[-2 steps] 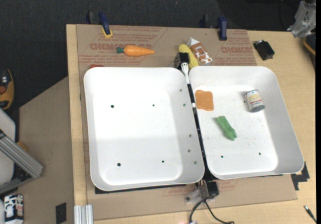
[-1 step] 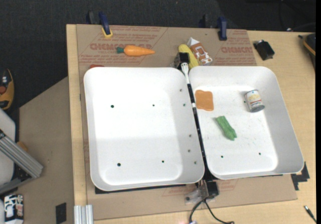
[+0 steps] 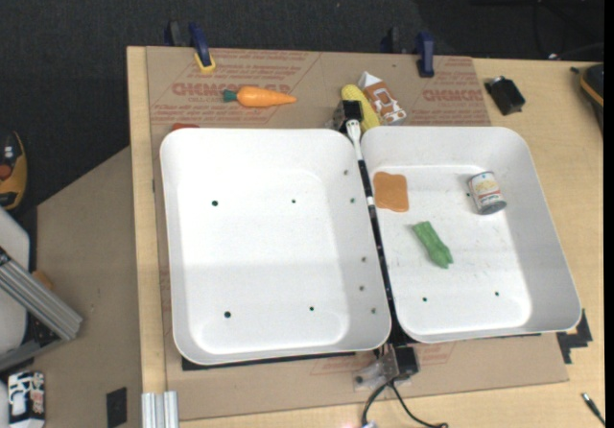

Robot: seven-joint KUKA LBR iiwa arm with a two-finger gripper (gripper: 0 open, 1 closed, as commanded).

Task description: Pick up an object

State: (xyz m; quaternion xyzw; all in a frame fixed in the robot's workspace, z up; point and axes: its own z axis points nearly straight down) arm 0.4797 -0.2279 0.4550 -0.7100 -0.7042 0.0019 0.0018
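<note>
A can [image 3: 486, 193], a green piece [image 3: 433, 244] and an orange slab [image 3: 391, 191] are spread apart in the right bin [image 3: 537, 253]. The slab is placed near the left rim. The state of the tool cannot be told.

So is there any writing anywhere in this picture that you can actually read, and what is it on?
"CHEM...": red print, partly legible, on the brown board under the bins, left of centre; the rest is too faint to read.
A matching red print on the board's right side, too blurred to read.
Label on the small can: too small to read.
Orange-and-white packet: markings unreadable.
</note>
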